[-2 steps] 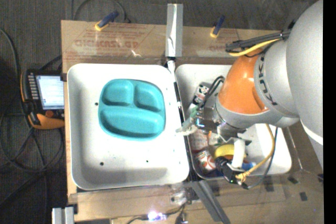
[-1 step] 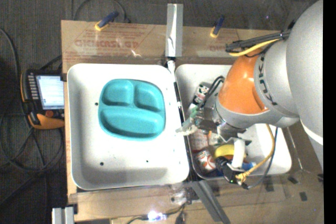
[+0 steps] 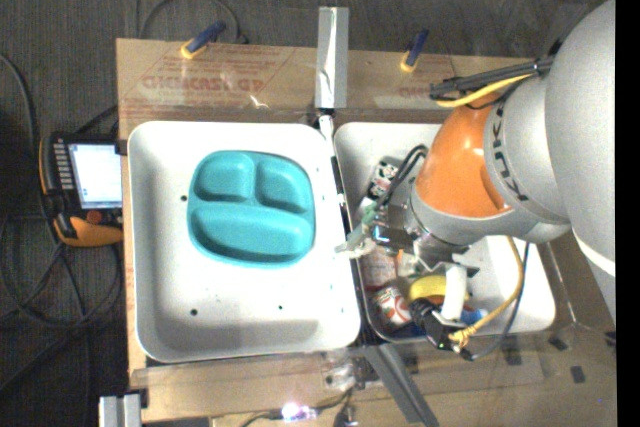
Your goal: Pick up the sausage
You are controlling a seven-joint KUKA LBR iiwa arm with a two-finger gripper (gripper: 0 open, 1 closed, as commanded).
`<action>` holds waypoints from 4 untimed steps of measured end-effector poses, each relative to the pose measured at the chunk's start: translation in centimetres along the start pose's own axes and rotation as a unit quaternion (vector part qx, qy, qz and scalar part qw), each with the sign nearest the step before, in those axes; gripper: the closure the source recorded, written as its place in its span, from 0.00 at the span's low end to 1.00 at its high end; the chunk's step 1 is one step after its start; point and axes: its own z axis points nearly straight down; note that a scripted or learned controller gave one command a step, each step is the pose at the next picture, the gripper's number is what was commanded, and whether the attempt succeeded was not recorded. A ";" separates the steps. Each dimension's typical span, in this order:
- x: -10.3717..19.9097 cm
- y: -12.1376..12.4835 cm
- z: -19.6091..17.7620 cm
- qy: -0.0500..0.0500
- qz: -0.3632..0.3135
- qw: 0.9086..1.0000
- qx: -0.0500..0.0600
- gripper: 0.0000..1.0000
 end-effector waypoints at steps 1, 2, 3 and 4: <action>0.0 0.0 0.0 0.000 0.000 1.000 0.000 0.00; 0.0 0.0 0.0 0.000 0.000 1.000 0.000 0.00; 0.0 0.0 0.0 0.000 0.000 1.000 0.000 0.00; 6.4 -1.7 2.9 -0.017 0.032 0.999 -0.004 0.00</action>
